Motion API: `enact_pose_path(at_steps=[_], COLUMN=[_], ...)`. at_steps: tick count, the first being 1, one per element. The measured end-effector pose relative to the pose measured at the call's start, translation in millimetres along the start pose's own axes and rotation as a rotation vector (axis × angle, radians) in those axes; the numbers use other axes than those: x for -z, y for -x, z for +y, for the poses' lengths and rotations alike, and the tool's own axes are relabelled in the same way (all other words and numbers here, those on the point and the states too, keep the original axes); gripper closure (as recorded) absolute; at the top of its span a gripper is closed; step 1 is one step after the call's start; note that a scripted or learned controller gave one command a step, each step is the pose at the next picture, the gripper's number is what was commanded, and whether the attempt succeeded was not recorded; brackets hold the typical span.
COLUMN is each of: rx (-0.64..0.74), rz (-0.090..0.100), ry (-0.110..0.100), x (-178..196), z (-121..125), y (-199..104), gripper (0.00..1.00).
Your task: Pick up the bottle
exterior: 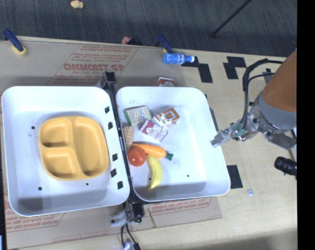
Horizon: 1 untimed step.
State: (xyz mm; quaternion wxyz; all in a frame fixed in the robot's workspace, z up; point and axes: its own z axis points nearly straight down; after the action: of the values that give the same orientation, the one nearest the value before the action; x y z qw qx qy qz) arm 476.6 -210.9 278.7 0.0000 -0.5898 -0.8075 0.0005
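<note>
A small blue bottle (176, 59) lies on its side on the bench, just behind the right bin's (209, 155) far rim. My gripper (221, 138) hangs over the bench just outside that bin's right wall, at about mid-height of the bin. It is well in front and to the right of the bottle, and I see nothing held at its tip. The grey arm with its orange band comes in from the right edge.
The right bin holds small cartons (158, 121), a carrot (151, 150), a tomato (137, 158), a banana (155, 173) and a cone (128, 136). A yellow divided plate (73, 146) sits in the left bin (16, 113). Blue clamps (164, 42) grip the bench's far edge.
</note>
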Motion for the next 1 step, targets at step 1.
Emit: enact_pose_path(at_steps=[1], rx=[-0.008], rz=[0.002], ry=[-0.003], x=[-13.4], z=[-0.3], y=[-0.3], gripper=[1.0])
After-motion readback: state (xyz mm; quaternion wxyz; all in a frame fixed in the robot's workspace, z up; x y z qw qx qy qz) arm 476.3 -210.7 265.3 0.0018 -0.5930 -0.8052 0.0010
